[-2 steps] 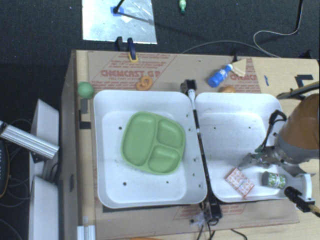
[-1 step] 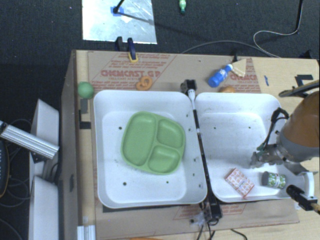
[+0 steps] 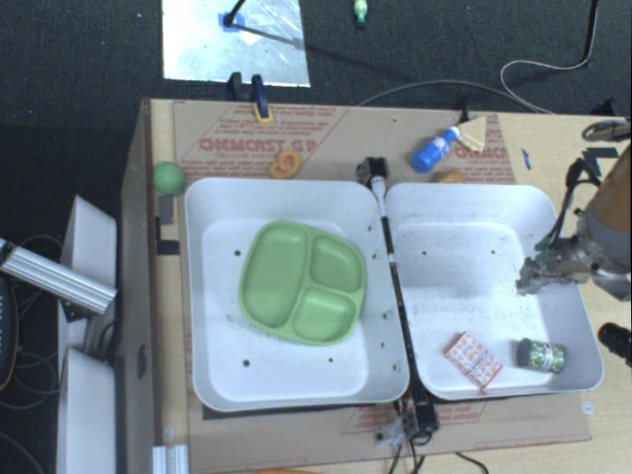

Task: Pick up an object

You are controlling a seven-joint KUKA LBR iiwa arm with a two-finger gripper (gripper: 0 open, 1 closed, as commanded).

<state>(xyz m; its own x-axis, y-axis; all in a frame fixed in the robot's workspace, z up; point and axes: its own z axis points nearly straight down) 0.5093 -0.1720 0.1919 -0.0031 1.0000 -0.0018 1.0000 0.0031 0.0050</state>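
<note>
A green divided plate (image 3: 301, 281) lies in the left bin (image 3: 212, 215). In the right bin (image 3: 464, 225) a small patterned packet (image 3: 472, 358) rests near the front wall, and a small green-and-dark can (image 3: 541, 355) lies on its side at the front right corner. My gripper (image 3: 533, 276) hangs over the right bin's right side, above and behind the can, apart from both objects. Nothing shows between its fingertips.
On the bench behind the bins lie a blue bottle (image 3: 434, 151), an orange ring (image 3: 285, 164) and a green ball (image 3: 169, 177). A cable runs along the divider (image 3: 390, 265) between the bins. The arm (image 3: 607, 225) enters from the right.
</note>
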